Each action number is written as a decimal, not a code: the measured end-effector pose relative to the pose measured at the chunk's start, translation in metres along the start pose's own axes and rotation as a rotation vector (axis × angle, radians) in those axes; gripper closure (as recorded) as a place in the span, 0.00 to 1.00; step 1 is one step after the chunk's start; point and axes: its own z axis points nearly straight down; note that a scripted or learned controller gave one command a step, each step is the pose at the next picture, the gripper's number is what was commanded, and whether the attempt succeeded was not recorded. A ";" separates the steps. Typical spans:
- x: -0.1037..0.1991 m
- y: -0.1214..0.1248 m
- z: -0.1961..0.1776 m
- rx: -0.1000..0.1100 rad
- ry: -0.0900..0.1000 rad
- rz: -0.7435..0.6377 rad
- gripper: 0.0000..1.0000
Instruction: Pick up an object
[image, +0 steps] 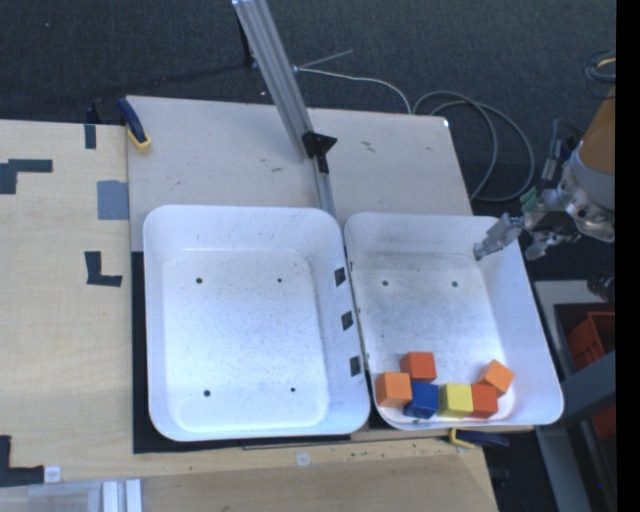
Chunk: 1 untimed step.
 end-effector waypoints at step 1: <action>0.074 -0.084 0.000 0.004 0.004 -0.002 0.00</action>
